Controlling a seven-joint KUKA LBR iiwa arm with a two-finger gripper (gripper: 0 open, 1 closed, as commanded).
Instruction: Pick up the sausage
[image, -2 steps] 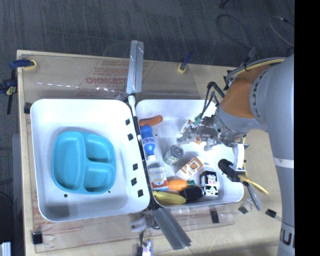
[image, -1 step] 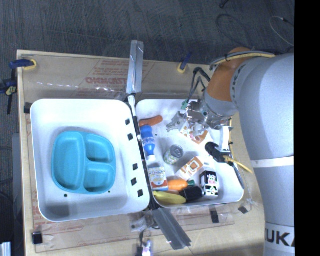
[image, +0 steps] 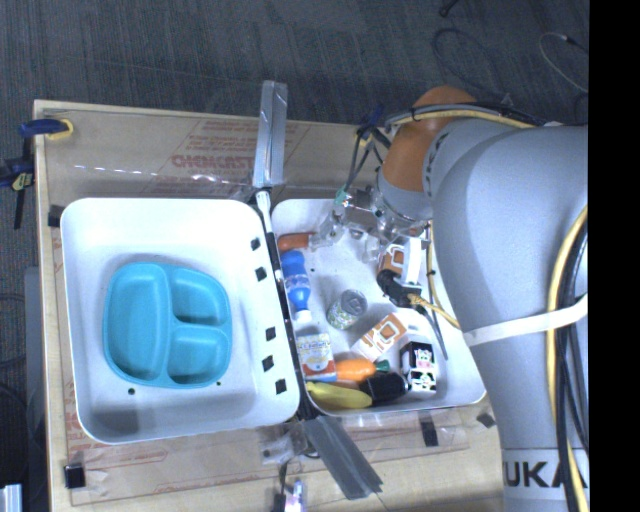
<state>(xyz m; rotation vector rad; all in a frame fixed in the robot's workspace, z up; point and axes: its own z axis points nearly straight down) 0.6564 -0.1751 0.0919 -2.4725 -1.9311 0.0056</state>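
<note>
A single fixed camera looks down at a slant from above the bench (image: 150, 140), close enough that the left bin (image: 90, 400) and right bin (image: 455, 395) span most of its width, with dark floor along the far edge and the arm (image: 510, 250) entering from the right.

I'm looking down on a robotics lab bench: a plywood board (image: 150, 150) under clear sheeting, clamped at the corner with a blue clamp (image: 42, 128), two white bins (image: 80, 300) fixed side by side, loose cables (image: 560, 45) on dark carpet (image: 150, 45).
</note>
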